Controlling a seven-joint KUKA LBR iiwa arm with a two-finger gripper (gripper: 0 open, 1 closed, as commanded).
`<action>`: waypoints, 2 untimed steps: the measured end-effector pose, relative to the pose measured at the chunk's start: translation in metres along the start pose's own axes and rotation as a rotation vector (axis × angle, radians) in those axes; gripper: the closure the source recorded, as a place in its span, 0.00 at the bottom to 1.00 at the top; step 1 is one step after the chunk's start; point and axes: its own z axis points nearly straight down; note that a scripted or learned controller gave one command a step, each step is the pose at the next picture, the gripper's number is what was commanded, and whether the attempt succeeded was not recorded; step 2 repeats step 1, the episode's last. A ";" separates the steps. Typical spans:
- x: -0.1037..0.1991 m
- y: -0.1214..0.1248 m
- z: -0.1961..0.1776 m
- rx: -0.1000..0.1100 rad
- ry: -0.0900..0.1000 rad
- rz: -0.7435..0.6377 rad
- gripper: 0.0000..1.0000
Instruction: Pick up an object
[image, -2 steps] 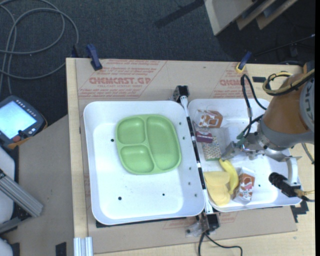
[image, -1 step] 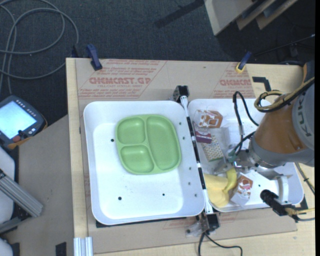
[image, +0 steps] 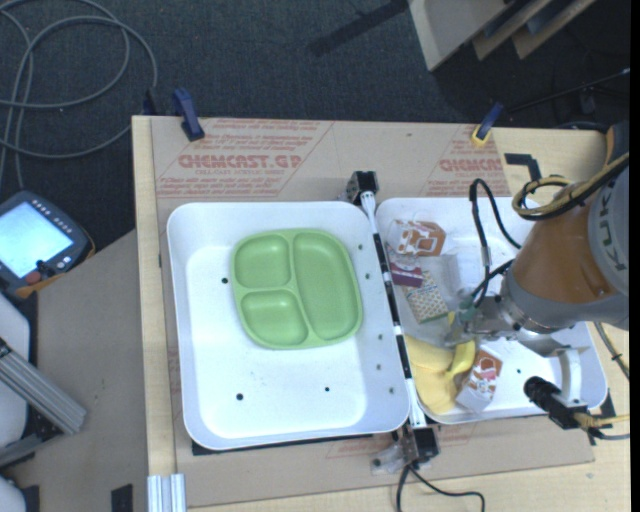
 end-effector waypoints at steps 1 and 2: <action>0.081 0.023 -0.090 0.001 0.001 -0.002 1.00; 0.081 0.023 -0.090 0.001 0.001 -0.002 1.00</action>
